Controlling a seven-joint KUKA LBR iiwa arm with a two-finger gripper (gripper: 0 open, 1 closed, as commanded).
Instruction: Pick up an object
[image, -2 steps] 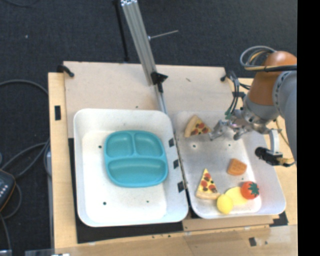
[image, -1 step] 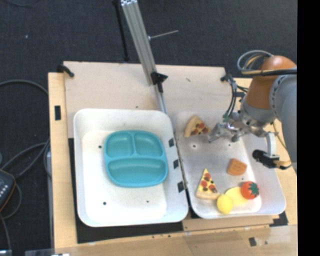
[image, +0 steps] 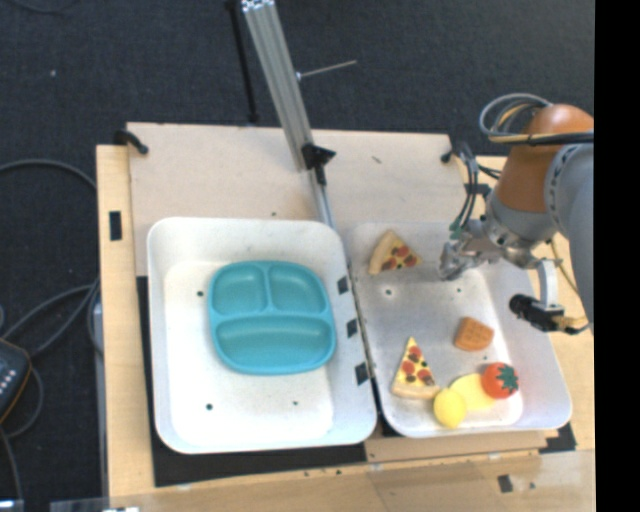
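The right bin holds several toy foods. A pizza slice lies at its far left corner and a second pizza slice near the front. A brown bread piece sits mid-right. A yellow lemon, a yellow piece and a red strawberry cluster at the front right. My gripper hangs low over the bin's far side, to the right of the upper pizza slice and apart from it. Nothing shows between its tips.
The left bin carries a teal divided plate. A slanted metal pole rises from the bench behind the bins' shared edge. Cables loop near the arm's wrist at the right.
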